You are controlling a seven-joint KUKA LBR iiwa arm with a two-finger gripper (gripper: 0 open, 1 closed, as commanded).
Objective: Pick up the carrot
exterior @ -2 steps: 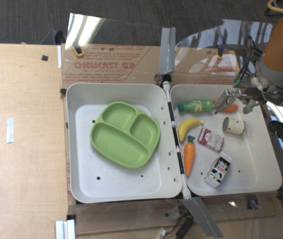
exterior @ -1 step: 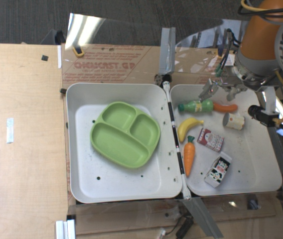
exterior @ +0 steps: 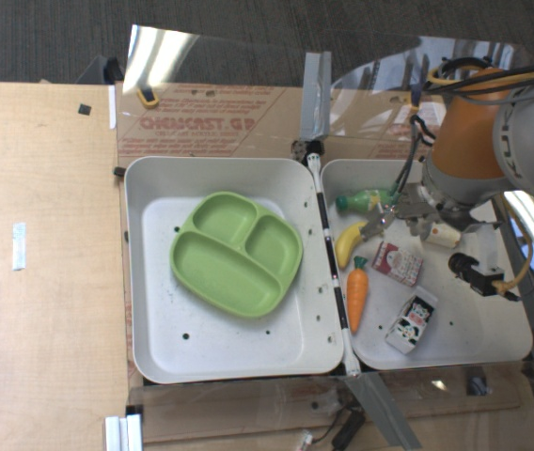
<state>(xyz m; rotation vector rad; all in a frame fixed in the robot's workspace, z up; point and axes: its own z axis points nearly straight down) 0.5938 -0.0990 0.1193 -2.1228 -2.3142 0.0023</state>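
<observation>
Lying near the left wall of the right bin (exterior: 493, 350), the carrot (exterior: 356, 292) points its orange tip toward the near edge, with its green top at the far end. Just beyond that top sits a banana (exterior: 347, 243), and farther still a green bottle (exterior: 362, 199) lies on its side. To the right of the carrot there is a small red and white carton (exterior: 399, 264), and nearer the front a black and white milk carton (exterior: 411, 323), tilted. The arm (exterior: 493, 139) comes in from the right, its orange band above the wrist, and the gripper (exterior: 383, 222) hangs over the far part of this bin, between the bottle and the banana, apart from the carrot. I cannot tell how wide it stands; nothing shows clamped in it. Over in the left bin (exterior: 145, 280), a green divided plate (exterior: 237, 253) rests in the middle.
</observation>
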